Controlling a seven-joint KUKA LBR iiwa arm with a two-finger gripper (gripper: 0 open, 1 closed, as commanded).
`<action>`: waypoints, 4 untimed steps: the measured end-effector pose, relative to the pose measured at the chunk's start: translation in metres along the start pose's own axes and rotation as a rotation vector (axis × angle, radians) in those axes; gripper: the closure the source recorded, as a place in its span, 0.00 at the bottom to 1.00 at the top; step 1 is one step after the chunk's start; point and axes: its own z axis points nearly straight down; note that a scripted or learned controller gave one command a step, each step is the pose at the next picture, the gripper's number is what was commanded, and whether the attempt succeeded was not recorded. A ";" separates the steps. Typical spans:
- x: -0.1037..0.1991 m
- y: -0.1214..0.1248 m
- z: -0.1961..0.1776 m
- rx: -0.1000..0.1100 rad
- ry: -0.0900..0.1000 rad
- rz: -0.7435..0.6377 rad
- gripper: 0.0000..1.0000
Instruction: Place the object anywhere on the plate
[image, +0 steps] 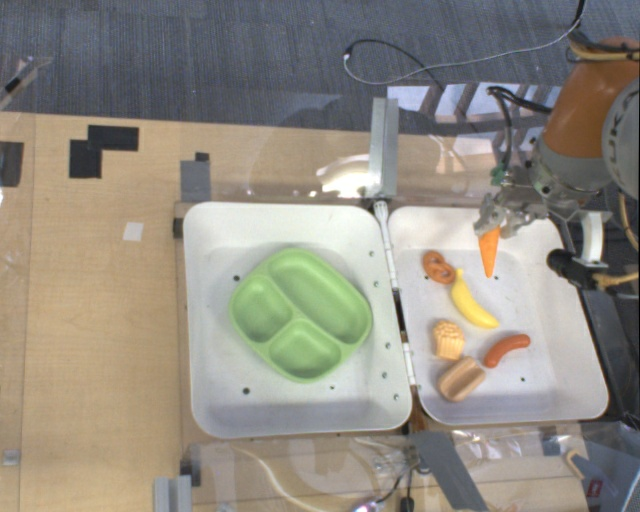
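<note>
A green divided plate (300, 312) lies in the left white bin (210, 400). Over the far part of the right bin (570, 395), my gripper (496, 224) is shut on the top of an orange toy carrot (488, 252), which hangs point-down between the fingers, above the bin floor. The carrot is well to the right of the plate, across the divider between the bins.
In the right bin lie a pretzel (438, 265), a yellow banana (471, 304), a corn piece (448, 339), a red sausage (506, 349) and a bread roll (460, 379). A metal post (384, 150) stands behind the bins' shared edge.
</note>
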 end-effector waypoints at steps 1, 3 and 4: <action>0.062 0.007 0.012 0.000 0.002 -0.147 1.00; 0.102 -0.022 0.013 0.005 0.001 0.405 1.00; 0.204 -0.066 0.012 0.004 0.004 0.215 1.00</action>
